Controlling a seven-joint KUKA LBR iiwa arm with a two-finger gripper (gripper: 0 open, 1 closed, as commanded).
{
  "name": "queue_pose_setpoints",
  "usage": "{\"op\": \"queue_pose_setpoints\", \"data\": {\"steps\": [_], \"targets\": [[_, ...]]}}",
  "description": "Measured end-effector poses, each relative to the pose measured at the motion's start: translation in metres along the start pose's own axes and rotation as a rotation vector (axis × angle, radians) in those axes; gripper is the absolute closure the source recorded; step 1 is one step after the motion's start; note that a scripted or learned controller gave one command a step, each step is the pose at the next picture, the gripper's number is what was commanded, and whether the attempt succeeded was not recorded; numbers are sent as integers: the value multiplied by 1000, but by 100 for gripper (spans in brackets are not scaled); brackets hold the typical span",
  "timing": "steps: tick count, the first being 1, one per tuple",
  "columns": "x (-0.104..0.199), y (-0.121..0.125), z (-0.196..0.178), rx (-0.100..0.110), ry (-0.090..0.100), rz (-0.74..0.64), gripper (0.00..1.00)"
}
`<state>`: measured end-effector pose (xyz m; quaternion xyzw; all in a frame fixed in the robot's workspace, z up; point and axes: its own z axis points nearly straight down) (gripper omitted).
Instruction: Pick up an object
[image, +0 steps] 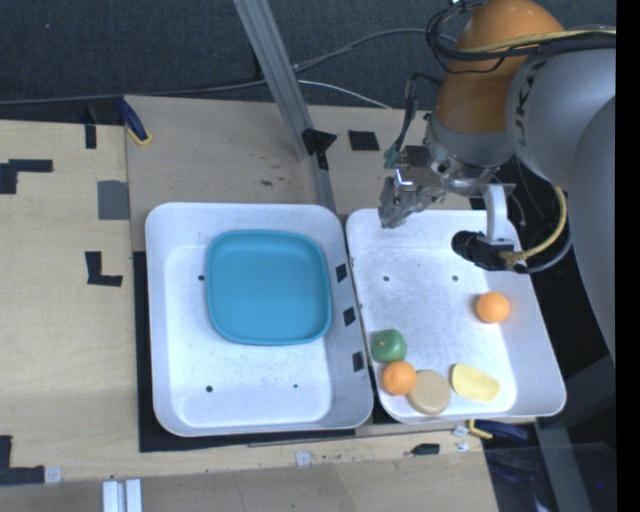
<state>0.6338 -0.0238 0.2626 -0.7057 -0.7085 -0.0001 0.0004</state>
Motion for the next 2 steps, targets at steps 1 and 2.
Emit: {"op": "queue_pose_setpoints", "data": {"steps": [1,2], "targets": [[62,0,12,1,0,-1,100],[118,6,11,0,0,-1,100]]}}
